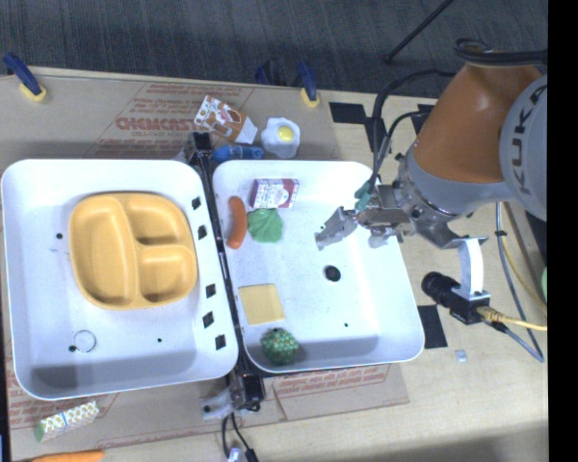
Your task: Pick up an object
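The gripper point(352, 227) is seen above the right bin point(390, 306), its fingers parted and nothing held between them. Beneath and beside it, a small dark disc point(332, 274) is seen. The sausage point(236, 221) is laid near the bin's left wall, its long axis running roughly top to bottom.

The surface point(462, 373) carries a cardboard sheet point(125, 114) with two white bins side by side, the left bin point(19, 258) and the right bin point(385, 296). A small packet point(217, 115) and a wrapped sweet point(69, 419) lie on the cardboard.
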### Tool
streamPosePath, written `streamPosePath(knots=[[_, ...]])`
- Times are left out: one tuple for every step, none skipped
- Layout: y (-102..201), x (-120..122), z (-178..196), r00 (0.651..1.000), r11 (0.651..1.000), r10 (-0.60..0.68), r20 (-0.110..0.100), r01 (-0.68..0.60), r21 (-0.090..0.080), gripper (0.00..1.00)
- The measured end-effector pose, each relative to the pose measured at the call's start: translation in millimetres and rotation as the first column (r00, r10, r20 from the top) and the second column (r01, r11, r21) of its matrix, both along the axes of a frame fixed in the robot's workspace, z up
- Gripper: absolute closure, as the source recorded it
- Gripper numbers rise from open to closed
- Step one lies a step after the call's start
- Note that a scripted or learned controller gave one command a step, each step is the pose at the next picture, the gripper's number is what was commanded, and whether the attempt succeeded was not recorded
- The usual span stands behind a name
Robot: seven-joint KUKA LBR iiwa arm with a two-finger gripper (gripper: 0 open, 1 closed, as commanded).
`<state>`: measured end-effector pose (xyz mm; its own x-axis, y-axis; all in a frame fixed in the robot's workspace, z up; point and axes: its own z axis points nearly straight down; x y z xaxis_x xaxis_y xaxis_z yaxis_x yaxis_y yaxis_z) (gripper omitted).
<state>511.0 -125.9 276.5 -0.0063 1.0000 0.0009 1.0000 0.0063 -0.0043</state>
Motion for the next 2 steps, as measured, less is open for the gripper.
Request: streamPosePath(knots=[[49, 50, -86, 0.958, 0.958, -0.287, -0.004, 0.287, -0.002, 0.00], [36, 73, -166, 0.963, 0.963, -0.268, -0.003, 0.268, -0.002, 0.00]])
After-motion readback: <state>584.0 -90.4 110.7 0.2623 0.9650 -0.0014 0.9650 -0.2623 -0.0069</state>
